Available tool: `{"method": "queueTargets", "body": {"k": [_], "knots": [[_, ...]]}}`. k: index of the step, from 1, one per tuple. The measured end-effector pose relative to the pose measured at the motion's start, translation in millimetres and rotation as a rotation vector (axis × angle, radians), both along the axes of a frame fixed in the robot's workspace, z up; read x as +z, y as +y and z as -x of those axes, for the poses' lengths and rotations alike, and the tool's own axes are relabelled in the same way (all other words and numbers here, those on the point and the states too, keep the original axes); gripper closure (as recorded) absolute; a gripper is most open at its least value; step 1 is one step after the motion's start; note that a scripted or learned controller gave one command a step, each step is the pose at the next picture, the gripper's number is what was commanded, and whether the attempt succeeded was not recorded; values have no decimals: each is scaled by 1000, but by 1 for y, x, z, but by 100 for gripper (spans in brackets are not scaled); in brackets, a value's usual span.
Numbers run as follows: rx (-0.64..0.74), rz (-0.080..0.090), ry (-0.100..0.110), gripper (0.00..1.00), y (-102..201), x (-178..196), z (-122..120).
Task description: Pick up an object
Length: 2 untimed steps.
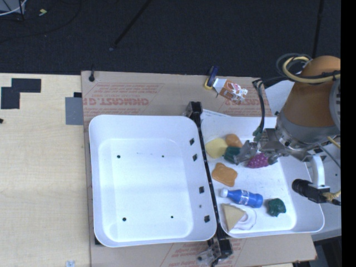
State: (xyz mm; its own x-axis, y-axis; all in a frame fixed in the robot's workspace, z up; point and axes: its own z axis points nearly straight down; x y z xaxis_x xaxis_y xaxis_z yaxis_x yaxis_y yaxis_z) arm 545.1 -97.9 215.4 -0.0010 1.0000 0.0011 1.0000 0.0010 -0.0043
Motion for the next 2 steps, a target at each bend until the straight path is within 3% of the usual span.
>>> {"method": "queueTargets", "body": {"k": [1, 2], "knots": [[-1, 1, -2, 0, -8, -133, -14], [-3, 0, -4, 0, -9, -126, -14]]}}
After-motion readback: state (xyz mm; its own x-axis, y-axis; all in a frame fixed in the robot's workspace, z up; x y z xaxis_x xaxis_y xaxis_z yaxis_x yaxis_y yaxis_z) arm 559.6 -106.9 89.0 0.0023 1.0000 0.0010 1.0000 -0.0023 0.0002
